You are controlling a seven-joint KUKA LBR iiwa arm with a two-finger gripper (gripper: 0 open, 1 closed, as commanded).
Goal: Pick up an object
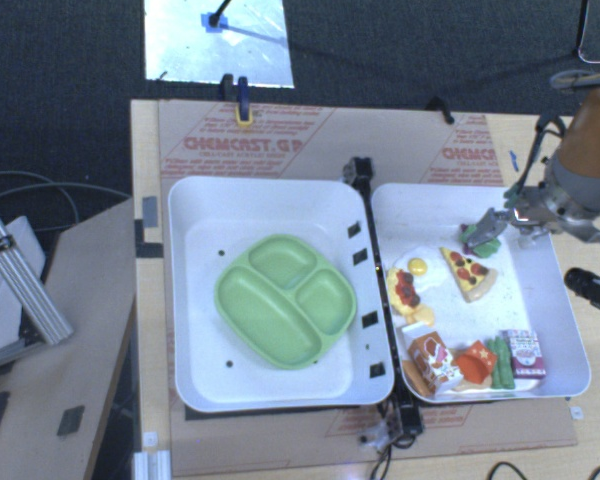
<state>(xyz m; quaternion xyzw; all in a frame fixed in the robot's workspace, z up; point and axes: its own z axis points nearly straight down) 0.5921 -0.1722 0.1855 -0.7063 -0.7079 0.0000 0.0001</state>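
1. We see the hand (483, 234) low over the right bin's (550, 268) far side; we cannot tell its state.
2. Just beside it lies a pizza slice (469, 273), a tan wedge with red topping.
3. The left bin (195, 228) holds a green divided plate (285, 300).

The right shallow white bin (560, 298) has open floor along its far side and in its middle. A triangular toy pizza slice (469, 272) lies near the centre. The near edge is crowded: a red and white carton (431, 360), an orange-red toy piece (475, 362) and a small red and white box (523, 354) sit close together. The left shallow white bin (195, 268) is mostly taken up by a pale green 3-compartment plastic plate (284, 299), leaving free strips along the walls.
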